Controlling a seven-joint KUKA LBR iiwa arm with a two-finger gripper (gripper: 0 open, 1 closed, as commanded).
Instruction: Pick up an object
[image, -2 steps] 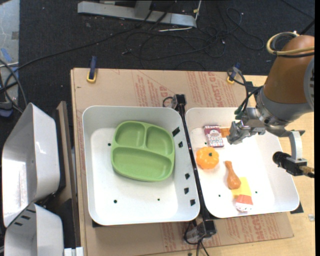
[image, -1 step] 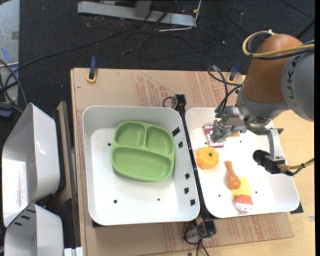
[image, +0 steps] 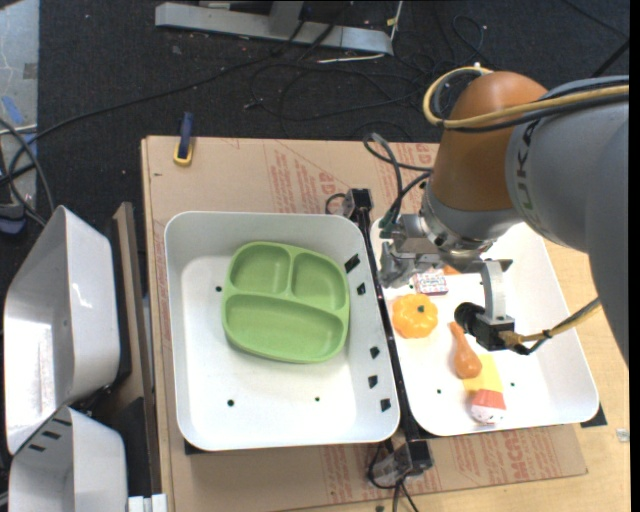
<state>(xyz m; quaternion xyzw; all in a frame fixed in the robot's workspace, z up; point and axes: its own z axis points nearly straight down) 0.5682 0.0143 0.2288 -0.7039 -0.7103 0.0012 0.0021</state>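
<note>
Gripper (image: 440, 268) hangs low over the back left part of the right bin (image: 560, 390); its fingers are hidden among brackets and cables, so their state cannot be told, and nothing is seen between them. Just in front of it lies a yellow pumpkin (image: 414, 316). To the pumpkin's right lies an orange drumstick (image: 464, 354), and a yellow toy (image: 485, 392) with a pink end lies beside the drumstick's lower end. The left bin (image: 200, 400) holds a green divided plate (image: 288, 302). Both bins rest on a cardboard sheet (image: 260, 160).
</note>
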